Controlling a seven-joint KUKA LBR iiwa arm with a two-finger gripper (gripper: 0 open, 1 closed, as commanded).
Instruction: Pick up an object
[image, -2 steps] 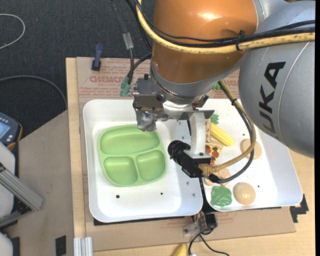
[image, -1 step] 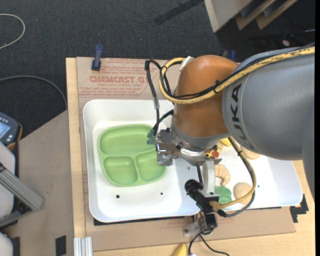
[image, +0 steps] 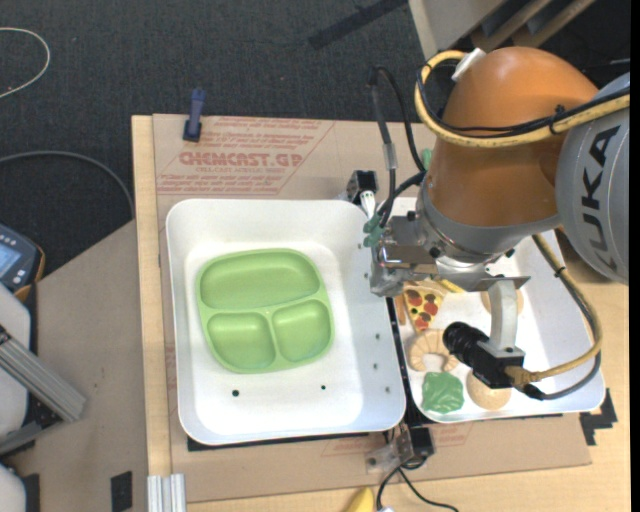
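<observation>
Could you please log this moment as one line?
arm: over right white bin | gripper: fingers unclear | green three-compartment plastic tray: left white bin

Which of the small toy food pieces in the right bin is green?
The flat green leaf-shaped piece at the right white bin's near edge; the pizza slice and pieces beside it are tan, orange or red.
</observation>
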